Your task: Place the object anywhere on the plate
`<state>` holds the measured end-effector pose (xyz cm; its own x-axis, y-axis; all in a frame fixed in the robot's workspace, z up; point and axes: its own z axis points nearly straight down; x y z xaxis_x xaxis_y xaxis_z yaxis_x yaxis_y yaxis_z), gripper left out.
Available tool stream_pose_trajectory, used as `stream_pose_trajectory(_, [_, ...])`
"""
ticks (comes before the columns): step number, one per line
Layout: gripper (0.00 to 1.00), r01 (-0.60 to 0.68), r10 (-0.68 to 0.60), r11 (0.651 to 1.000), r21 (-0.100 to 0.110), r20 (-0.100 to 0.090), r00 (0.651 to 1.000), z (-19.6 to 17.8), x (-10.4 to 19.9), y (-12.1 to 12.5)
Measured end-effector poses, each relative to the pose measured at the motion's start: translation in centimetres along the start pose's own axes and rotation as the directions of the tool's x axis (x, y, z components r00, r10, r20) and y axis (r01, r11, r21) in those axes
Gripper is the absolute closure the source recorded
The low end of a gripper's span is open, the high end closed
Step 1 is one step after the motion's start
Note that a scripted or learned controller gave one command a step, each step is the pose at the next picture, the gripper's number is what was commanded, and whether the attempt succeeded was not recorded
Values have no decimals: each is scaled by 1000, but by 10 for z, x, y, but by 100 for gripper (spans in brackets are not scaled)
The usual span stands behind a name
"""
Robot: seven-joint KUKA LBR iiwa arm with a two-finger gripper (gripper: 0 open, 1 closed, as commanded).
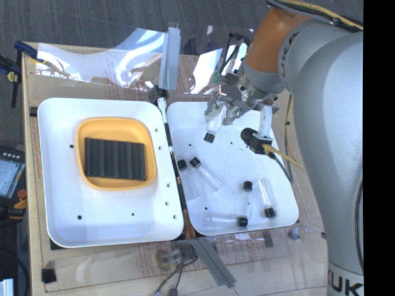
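Over the right bin (281, 193), near its far edge, the gripper (223, 113) hangs with a clear vial (212, 128) between its fingertips — pinched at the upper end, black cap pointing down, tube raised off the bin floor. So the hand is closed narrowly on the vial. Yellow plate (115, 128) with dark ribbed insert sits in the left bin (55, 214), well apart from the vial.

Handling, judged from looks: vial is light, stiff, smooth-walled — likely slippery, and a round tube can pivot or slide in a two-finger pinch. Grip near one end leaves the capped end free to swing; a hold nearer mid-length would be steadier. Probably plastic; glass cannot be ruled out, so set down low. Other capped vials (258, 193) lie loose in the right bin.
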<state>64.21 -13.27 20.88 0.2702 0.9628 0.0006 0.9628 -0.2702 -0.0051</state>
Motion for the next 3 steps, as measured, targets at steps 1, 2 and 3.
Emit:
stream_pose_trajectory(1, [100,108,-108,994,1,1,994,36,15,-50])
stream_pose_trajectory(2, [100,271,-271,963,0,1,963,18,29,-119])
stream_pose_trajectory(3, [0,271,-271,963,-1,1,963,18,29,-119])
